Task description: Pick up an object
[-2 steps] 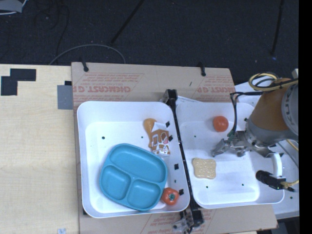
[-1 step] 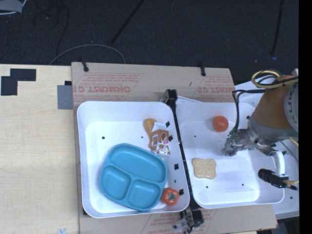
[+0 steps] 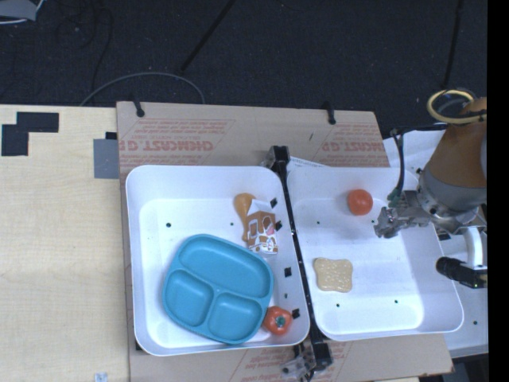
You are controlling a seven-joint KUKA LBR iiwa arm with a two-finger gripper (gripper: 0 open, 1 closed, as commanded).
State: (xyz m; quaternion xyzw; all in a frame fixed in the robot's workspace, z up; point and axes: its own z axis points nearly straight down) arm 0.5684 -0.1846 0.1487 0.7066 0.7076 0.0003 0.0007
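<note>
Overhead slanted view of the worktop, which carries 2 shallow white bins set side by side on a sheet of printed cardboard. My arm enters from the right of the view, grey at the wrist with an orange band above it, and my end effector hangs over the right part of the right bin. Whether it is spread or pressed together cannot be told from this angle, and no object is seen in it.

Right bin: a red ball-like fruit, probably a tomato, lies near the far wall, just beside my end effector on its left and apart from it. A pale, roughly square slice of toast lies flat nearer the front left corner, well apart from my end effector.

Left bin: a blue plate with 3 compartments lies tilted across the middle. A second small red fruit with a green top sits at the plate's front right corner, touching its rim. Behind the plate, near the divider between the 2 bins, stands a small brown-and-white printed carton, with a tan pear-shaped item just behind it.

Dark cables trail over the black floor beyond the worktop.
</note>
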